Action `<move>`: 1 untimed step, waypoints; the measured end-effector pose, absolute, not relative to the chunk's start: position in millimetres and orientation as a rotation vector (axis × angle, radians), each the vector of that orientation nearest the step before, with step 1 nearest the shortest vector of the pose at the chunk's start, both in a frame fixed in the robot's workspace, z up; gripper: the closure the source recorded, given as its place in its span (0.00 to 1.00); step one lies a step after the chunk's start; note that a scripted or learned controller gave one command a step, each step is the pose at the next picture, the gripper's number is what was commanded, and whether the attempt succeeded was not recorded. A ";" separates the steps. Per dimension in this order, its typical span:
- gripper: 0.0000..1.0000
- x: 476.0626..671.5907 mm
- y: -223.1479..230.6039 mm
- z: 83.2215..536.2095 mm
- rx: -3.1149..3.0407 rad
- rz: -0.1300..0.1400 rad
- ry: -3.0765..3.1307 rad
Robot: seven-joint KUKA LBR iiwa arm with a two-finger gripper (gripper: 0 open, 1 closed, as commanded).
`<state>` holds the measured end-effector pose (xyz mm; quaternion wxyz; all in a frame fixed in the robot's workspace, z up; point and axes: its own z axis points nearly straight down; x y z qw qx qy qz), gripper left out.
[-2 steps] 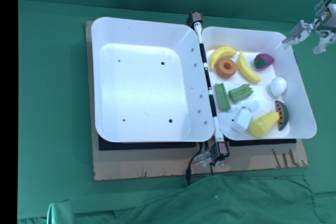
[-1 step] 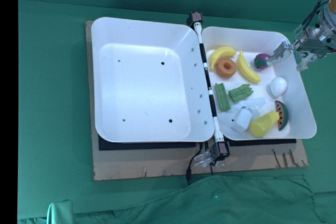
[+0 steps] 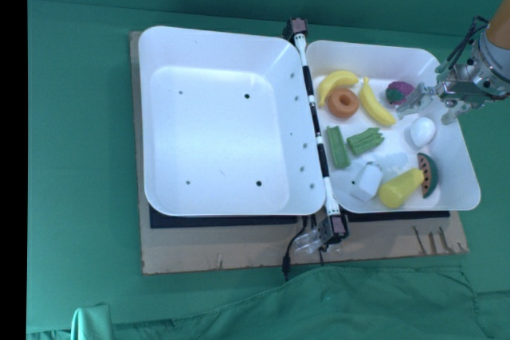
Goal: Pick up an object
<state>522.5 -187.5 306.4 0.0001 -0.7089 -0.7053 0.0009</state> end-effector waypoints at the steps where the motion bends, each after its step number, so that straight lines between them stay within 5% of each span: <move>1: 0.00 477.1 -177.0 325.1 -2.228 -0.002 -2.217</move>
